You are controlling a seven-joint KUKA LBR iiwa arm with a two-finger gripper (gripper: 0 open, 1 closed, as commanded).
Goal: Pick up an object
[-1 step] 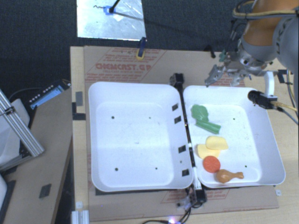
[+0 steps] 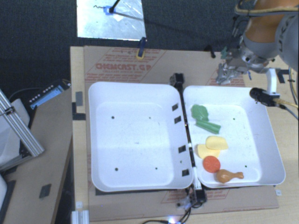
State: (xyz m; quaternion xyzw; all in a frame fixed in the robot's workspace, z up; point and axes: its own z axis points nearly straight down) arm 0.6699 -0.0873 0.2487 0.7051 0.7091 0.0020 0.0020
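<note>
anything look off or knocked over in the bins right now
Nothing stands out. The green broccoli-shaped toy, pale yellow lumpy piece, round red-orange disc and brown drumstick-shaped toy lie loosely clustered along the left side of the right white bin, all inside its rim. The gripper sits above that bin's far edge.

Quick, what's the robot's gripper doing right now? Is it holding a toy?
Gripper: above the far edge of the right bin, apart from the toys; nothing seen in it, and whether it is open or closed cannot be told.
</note>
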